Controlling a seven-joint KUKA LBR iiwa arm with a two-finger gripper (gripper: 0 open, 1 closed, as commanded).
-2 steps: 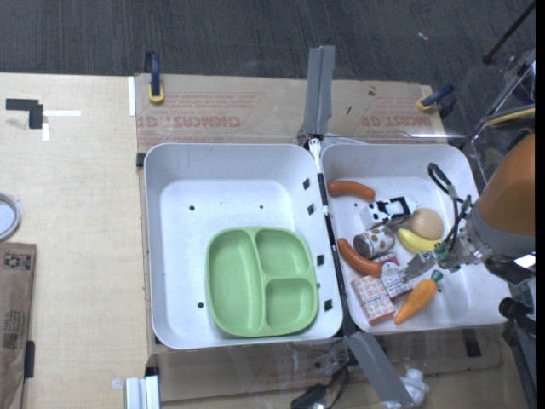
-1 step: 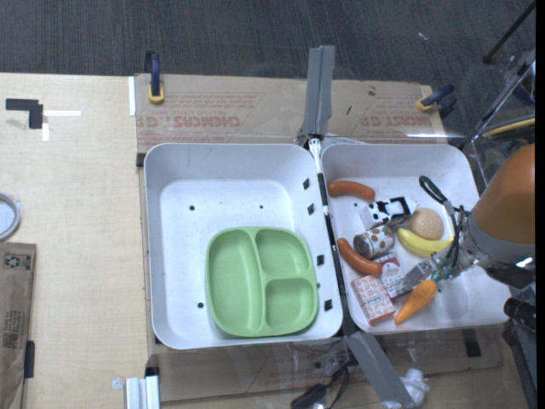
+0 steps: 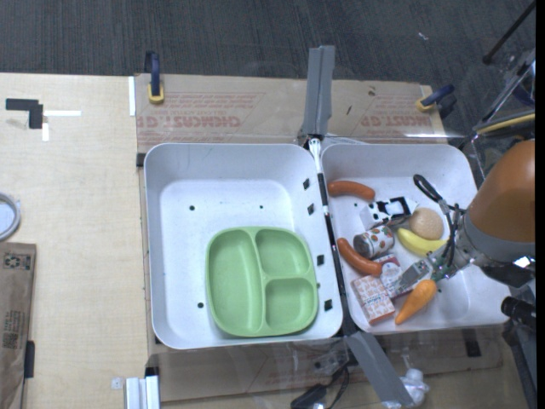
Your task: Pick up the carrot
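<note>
My arm comes in from the right, and its grey body with the orange band (image 3: 511, 190) is cut off by the frame edge, so much of it is out of sight. My tool (image 3: 433, 271) sits low in the right bin (image 3: 460, 156), a small cluster of metal parts too blurred to read — I cannot tell whether it is released or clenched, nor whether it grasps anything. It hangs just above the thick end of the carrot (image 3: 415, 301), close enough that touching or apart is unclear.

The carrot lies tilted near the front of the right bin, its tip pointing toward the front-left, just beside a small red-and-white packet (image 3: 372, 299). Near it are a banana (image 3: 419, 242), a pale round item (image 3: 427, 223) touching the banana, a small can (image 3: 373, 242) on its side, and two sausages — one (image 3: 351, 189) near the back, one (image 3: 358, 258) in the middle. A black-and-white object (image 3: 393, 205) behind the can is hard to make out.

The left bin (image 3: 162, 228) holds a green divided plate (image 3: 226, 288) with three compartments.
</note>
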